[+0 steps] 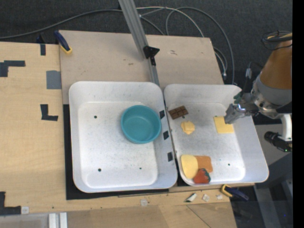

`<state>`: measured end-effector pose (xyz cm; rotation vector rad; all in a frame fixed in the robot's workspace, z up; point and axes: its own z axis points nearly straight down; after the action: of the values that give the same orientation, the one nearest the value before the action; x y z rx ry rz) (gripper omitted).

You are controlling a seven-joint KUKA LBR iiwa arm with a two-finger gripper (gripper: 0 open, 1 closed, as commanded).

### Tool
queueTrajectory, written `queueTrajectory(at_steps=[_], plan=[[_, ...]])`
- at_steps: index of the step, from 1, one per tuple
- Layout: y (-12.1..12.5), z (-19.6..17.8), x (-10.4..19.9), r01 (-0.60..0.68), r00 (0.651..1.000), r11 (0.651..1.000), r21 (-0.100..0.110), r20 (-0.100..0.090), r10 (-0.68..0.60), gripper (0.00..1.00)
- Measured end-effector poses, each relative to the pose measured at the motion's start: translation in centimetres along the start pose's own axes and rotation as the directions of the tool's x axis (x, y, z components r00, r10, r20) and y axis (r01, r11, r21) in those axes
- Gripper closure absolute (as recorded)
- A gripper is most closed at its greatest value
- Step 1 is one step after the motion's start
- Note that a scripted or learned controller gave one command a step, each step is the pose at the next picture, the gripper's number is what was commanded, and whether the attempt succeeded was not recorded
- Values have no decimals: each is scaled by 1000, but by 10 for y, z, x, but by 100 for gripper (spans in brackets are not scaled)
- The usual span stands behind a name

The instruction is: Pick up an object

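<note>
My gripper [231, 117] hangs over the right bin [247, 175], near its right wall. Its tip sits just above the right edge of a flat yellow square piece [222, 125]. Further left in that bin lie a small brown block [178, 112] and a small pale yellow lump [188, 127]. At the bin's front sit a yellow rounded piece [189, 165], an orange piece [205, 162] and a red one [202, 176], all touching. Nothing shows between the fingers.
The left bin [90, 170] holds a teal bowl [140, 123]. A grey slanted pole [137, 32] crosses the bench behind the bins, with cables beside it. A blue-and-yellow clamp [62, 42] lies at the back left.
</note>
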<state>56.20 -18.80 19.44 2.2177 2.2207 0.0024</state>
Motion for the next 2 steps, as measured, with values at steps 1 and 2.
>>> queueTrajectory(at_steps=[1,2], plan=[[7,-62,1,1,1000,1000,-3,1,-1,100],[9,-63,60,5,1000,1000,3,-3,-5,100]])
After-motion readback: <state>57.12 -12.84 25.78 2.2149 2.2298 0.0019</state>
